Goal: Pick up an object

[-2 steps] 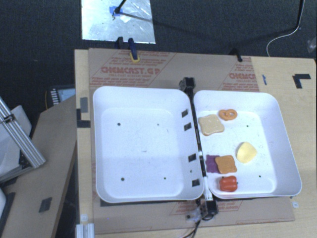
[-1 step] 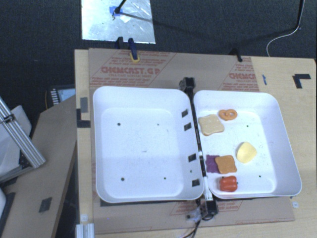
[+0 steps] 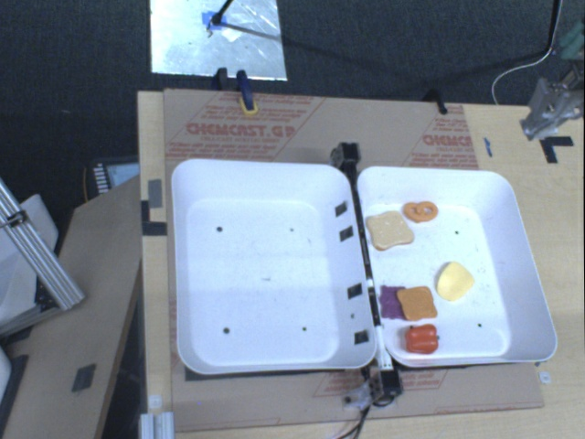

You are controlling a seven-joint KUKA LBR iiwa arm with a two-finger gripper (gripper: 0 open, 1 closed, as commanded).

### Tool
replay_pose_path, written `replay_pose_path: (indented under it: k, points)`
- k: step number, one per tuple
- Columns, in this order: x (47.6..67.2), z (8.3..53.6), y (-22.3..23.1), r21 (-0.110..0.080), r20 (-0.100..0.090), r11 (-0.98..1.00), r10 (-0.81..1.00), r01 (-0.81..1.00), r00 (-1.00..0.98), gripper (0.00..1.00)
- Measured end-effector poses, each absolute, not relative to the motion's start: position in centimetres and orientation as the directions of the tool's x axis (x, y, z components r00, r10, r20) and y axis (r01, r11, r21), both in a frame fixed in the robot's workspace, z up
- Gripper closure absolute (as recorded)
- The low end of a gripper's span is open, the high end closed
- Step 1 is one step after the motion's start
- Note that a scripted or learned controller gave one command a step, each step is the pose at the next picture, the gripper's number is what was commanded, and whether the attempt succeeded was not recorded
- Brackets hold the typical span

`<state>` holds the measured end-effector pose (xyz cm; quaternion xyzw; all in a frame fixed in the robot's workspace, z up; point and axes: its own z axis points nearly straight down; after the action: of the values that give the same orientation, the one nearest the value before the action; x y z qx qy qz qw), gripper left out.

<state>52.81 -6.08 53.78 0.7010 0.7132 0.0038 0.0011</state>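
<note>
We read "CHEMCAST GP" in red print on the brown board (image 3: 239, 128) under the bins, left of center near its far edge. The same print repeats, slanted, near the far right corner, too blurred there to read with certainty.

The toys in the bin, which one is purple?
The small purple piece by the right bin's left wall, touching the orange square. The other toys are tan, orange, yellow or red.

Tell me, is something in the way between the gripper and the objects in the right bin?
Nothing visible. The gripper hangs beyond the right bin's far right corner, and the yellow piece lies uncovered, apart from its neighbours.
</note>
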Motion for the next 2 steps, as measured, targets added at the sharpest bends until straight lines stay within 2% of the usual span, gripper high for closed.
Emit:
replay_pose_path:
  k: [1,2]
  points:
    - [48.5,51.1,5.2,0.001,0.003,0.016,1.0,1.0,-0.016,1.0]
    - [48.9,42.4,11.3,-0.007,0.0,0.01,1.0,1.0,-0.01,1.0]
